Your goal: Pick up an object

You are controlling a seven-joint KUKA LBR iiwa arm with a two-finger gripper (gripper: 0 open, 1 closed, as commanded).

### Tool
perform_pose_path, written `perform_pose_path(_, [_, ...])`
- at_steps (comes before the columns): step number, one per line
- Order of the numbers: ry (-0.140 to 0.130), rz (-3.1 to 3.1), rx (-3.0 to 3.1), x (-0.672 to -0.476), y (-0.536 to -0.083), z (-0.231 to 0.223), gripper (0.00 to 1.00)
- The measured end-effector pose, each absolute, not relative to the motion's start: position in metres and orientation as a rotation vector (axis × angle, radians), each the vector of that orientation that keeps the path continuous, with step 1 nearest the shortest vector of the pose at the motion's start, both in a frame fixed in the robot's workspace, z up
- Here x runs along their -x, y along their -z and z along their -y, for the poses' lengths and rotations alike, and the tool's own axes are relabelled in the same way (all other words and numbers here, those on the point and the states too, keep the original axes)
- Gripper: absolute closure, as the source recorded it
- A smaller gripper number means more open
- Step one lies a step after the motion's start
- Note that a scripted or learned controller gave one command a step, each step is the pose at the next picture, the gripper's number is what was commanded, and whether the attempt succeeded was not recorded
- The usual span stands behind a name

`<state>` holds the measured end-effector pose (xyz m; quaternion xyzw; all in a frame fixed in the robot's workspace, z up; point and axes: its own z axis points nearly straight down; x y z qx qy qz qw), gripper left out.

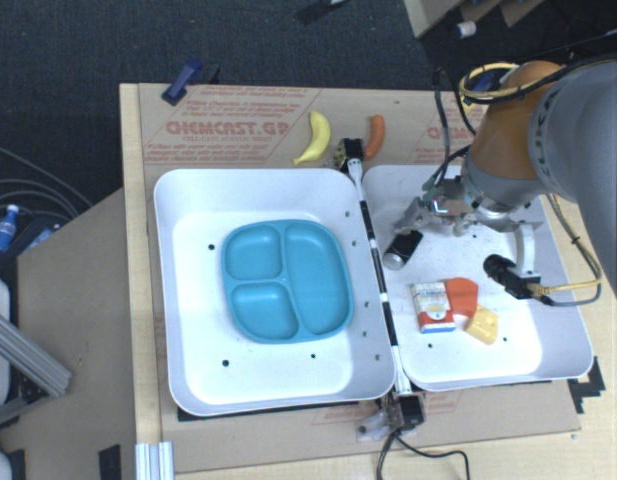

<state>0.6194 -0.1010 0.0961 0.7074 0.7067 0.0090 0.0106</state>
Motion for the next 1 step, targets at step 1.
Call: perform_pose_path(1, [-0.039,-2.206,-2.204,-0.6219,-0.1090,0.0987,1.00])
